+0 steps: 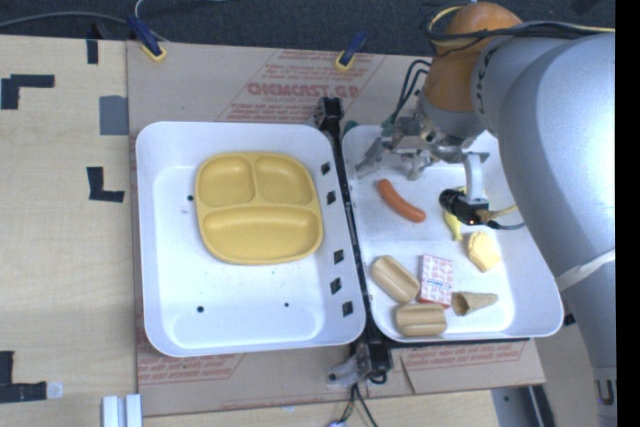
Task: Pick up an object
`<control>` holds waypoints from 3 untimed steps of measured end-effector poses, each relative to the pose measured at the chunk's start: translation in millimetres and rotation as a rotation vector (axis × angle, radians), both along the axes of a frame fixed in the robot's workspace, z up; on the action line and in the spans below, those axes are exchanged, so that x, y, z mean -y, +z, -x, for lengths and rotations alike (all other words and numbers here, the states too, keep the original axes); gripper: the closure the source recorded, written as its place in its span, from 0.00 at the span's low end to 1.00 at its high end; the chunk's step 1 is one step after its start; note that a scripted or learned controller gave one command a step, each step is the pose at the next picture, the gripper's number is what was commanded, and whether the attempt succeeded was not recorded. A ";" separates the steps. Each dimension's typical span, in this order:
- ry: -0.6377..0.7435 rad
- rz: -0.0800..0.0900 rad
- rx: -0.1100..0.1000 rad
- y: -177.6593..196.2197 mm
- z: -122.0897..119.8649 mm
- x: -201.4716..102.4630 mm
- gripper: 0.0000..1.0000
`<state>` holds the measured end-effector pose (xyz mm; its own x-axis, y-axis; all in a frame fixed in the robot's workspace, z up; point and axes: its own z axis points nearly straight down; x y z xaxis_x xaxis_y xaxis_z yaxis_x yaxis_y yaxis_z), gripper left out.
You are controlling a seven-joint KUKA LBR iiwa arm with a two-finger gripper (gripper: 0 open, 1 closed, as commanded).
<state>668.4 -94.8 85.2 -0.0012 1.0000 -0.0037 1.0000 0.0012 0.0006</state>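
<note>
Sausage lies in right bin, just beside the pincer, whose finger state cannot be told. Bread rolls lie nearer. Left bin holds a yellow tray.

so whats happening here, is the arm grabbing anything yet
Not yet, as far as the view shows. The grey arm reaches in from the right, and its gripper hangs over the back of the right bin, just above the hot dog sausage. Nothing sits between its fingers. The bread rolls, pink packet and cone lie untouched, and the yellow divided plate lies in the left bin.
</note>
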 end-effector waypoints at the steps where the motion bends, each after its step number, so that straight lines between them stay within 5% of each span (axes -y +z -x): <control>1: 0.001 -0.001 0.000 0.0 -0.1 1.5 0.00; 3: -0.001 0.000 0.000 0.0 0.0 0.2 0.00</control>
